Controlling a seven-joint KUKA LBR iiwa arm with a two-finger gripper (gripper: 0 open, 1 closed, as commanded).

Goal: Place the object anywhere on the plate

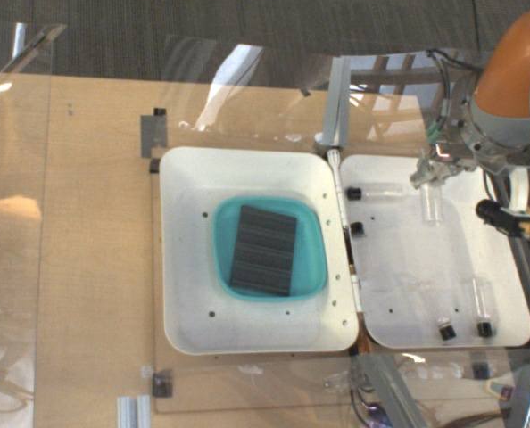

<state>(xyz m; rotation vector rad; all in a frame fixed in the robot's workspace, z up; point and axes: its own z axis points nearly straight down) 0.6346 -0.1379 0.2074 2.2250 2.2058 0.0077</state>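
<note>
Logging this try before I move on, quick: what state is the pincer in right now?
Pincer: over the right bin, nothing seen in it; open or closed cannot be told. The dark ridged block lies on the teal plate.

Two white bins, left (pixel 185 319) and right (pixel 506 324), sit side by side (touching) on a wooden bench (pixel 69 266).

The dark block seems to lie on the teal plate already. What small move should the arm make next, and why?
Probably none toward the block: the dark ridged block already lies flat on the teal plate in the left bin. The end effector is over the right bin, so a small retreat seems enough.
</note>
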